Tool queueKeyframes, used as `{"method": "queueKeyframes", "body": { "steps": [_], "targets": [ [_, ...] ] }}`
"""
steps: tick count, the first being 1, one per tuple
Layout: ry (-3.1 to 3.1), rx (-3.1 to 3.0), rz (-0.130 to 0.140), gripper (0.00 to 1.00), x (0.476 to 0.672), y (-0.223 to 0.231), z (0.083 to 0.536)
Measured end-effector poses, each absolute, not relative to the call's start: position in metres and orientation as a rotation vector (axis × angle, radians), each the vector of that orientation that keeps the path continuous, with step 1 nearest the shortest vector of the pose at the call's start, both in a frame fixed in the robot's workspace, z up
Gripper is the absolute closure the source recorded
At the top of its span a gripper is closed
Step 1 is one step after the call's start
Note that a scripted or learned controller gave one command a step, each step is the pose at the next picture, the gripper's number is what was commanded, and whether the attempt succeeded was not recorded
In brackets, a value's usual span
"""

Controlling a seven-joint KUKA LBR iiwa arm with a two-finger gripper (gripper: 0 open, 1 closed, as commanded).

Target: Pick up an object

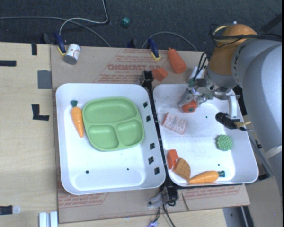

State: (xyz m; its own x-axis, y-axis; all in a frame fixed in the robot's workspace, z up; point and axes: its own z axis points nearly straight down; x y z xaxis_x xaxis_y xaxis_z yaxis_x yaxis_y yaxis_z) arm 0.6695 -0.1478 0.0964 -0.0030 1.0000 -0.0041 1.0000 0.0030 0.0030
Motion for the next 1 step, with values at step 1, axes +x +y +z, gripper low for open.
{"method": "queueKeyframes", "body": {
  "steps": [1],
  "targets": [
    [2.225,2.218,0.002,1.0,0.6565,-0.0728,0.1848]
  ]
}}
